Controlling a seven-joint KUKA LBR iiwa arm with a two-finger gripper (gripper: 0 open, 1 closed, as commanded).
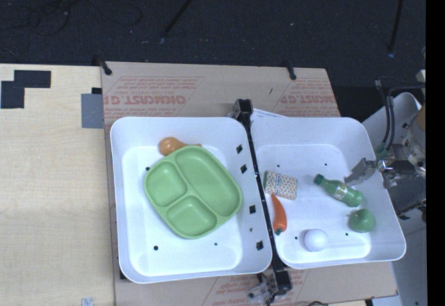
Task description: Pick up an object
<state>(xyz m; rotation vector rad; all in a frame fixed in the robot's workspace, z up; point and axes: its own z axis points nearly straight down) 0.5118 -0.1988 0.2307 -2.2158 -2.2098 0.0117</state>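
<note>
Two white bins sit side by side on a sheet of cardboard [208,89], the left bin [132,158] and the right bin [313,138] meeting at a dark divider.

The left bin holds two things: one green plate [192,191] with three compartments, lying flat and turned at an angle, and one orange ball [169,145] at its upper left edge, partly hidden by the plate's rim.

The right bin holds five things. One small patterned packet [281,185] lies near the divider. One carrot [279,215] lies just below it, pointing toward the near wall. One white ball [315,240] rests near the near wall, to the right of the carrot. One green bottle [339,190] lies on its side toward the right wall, its cap end pointing left. One green fruit [361,220] (round, perhaps an apple or pepper; too small to tell) sits just below the bottle.

The gripper [368,171] shows at the right bin's right wall, just beside the bottle's thick end. Nothing is visible between its fingers; whether they are spread or closed cannot be told at this size. Part of the arm [407,158] shows beyond the bin's right edge.
</note>
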